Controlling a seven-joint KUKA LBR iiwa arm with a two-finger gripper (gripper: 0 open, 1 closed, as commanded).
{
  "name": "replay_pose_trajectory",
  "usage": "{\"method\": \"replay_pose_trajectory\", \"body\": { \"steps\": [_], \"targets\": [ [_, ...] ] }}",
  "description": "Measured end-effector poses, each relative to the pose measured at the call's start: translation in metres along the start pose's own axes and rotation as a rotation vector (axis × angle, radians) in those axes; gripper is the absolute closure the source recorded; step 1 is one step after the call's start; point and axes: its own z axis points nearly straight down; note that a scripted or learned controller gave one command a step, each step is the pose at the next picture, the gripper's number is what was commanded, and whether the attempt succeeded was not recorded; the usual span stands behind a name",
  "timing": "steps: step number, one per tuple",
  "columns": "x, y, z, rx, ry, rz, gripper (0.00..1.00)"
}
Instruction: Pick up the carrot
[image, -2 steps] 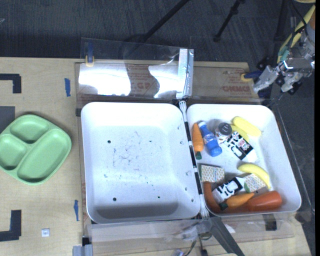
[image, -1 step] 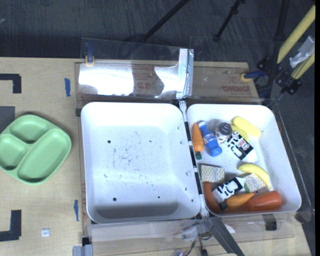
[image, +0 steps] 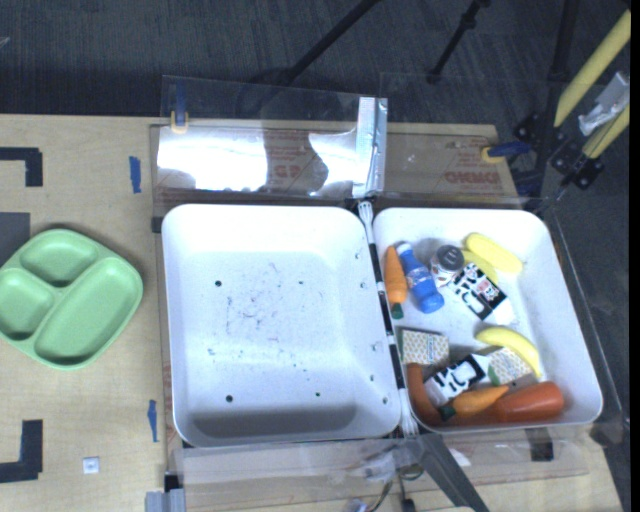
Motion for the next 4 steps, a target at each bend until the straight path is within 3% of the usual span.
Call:
{"method": "replay_pose_trajectory", "body": {
  "steps": [4],
  "targets": [
    [0.0000, 0.0000, 0.0000, 0.000, 0.000, 0.000, 0.00]
  ]
}}
